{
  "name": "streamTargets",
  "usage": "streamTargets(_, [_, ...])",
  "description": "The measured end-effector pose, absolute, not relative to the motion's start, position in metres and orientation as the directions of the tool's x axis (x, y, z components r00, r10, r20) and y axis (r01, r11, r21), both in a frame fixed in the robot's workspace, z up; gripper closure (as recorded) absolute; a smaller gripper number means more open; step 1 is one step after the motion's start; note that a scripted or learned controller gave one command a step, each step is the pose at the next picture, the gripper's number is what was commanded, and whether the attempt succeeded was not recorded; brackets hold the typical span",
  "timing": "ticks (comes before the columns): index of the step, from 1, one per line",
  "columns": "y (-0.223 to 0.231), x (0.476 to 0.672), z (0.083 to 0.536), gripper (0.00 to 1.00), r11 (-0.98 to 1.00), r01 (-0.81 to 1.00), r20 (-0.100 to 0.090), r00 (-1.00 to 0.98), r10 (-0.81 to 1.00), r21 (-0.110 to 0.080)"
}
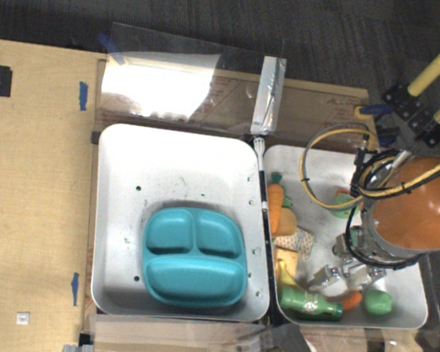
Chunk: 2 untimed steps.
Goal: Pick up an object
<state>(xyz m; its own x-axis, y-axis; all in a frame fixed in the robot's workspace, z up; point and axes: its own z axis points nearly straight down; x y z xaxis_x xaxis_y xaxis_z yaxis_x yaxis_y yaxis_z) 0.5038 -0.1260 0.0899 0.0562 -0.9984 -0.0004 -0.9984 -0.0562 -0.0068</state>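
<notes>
The right bin (325,166) holds several small toys. An orange carrot (275,204) lies along its left wall, with a tan waffle-like piece (298,241) and a yellow piece (285,266) below it. A green bottle (309,304) lies on its side at the front. A small orange piece (352,300) and a green lump (378,301) sit to its right. My gripper (333,280) is low in this bin, just above the green bottle and beside the orange piece. I see nothing clearly held.
In the left bin (128,147) lies a teal divided plate (193,257), towards the front. The arm's orange band (420,208) and looping cables (339,169) hang over the right bin's back half. A clear plastic sheet (167,86) lies behind the bins.
</notes>
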Motion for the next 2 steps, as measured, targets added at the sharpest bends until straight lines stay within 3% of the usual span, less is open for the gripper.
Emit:
streamTargets(1, [-0.155, 0.579, 0.273, 0.0, -0.111, -0.994, 0.002, 0.111, -0.994, -0.013])
streamTargets(2, [-0.187, 0.552, 0.096, 0.0, -0.082, -0.997, -0.002, 0.082, -0.997, -0.006])
